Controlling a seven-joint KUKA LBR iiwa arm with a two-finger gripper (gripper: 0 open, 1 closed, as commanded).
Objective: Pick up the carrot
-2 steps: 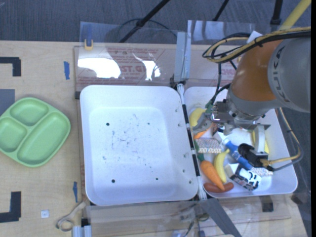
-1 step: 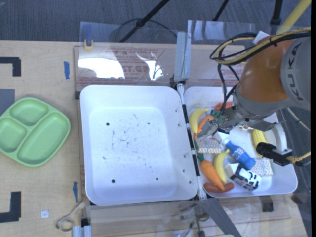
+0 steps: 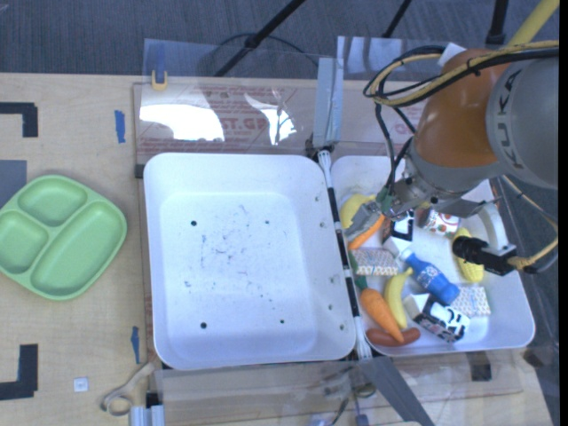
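Grey arm [image 3: 532, 114] reaching in from right edge, orange band [image 3: 457, 105] above wrist, bent steeply downward. Wrist pointed down and toward left. Gripper [image 3: 390, 204] low at upper left of right-hand bin [image 3: 510, 331], dark end partly hidden under wrist body. Yellow and black cables looped around the band.

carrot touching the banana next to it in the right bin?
Touching. In the camera view the carrot lies right against the banana, with no white bin floor visible between them along their shared edge.
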